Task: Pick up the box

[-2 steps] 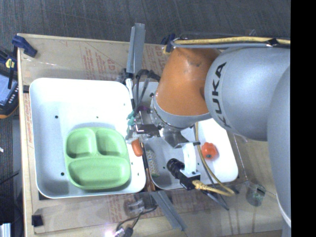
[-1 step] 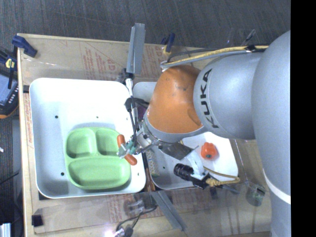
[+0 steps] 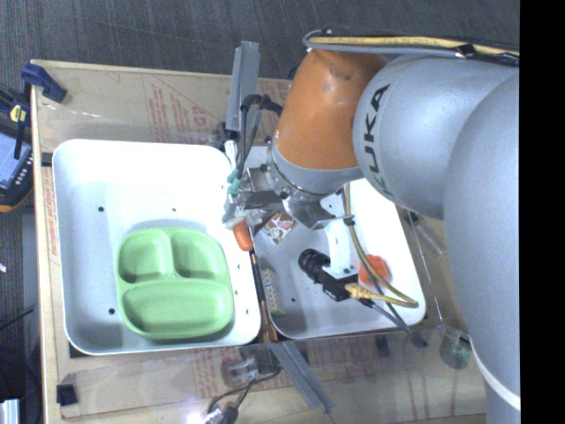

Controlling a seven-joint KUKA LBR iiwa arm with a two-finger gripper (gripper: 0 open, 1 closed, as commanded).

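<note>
Two shallow white plastic bins are set side by side on the pale wooden counter. In the bin at the view's left, a light green plastic plate w/ three compartments is laid flat, toward the view's bottom edge. The bin at the view's right is overhung by the grey arm w/ orange band. The claw is held low at that bin's top-left corner, approx. over the divide btw. the two bins. Whether it is apart or together cannot be told, as it is masked by the wrist. The small white cardboard box w/ red print is seen in the same bin, just beside the claw and under the wrist; contact cannot be told. A small orange piece is seen at the divide, just below the claw. A flat printed packet is laid along that bin's left wall, and an orange-red object is seen near its right wall.
</note>
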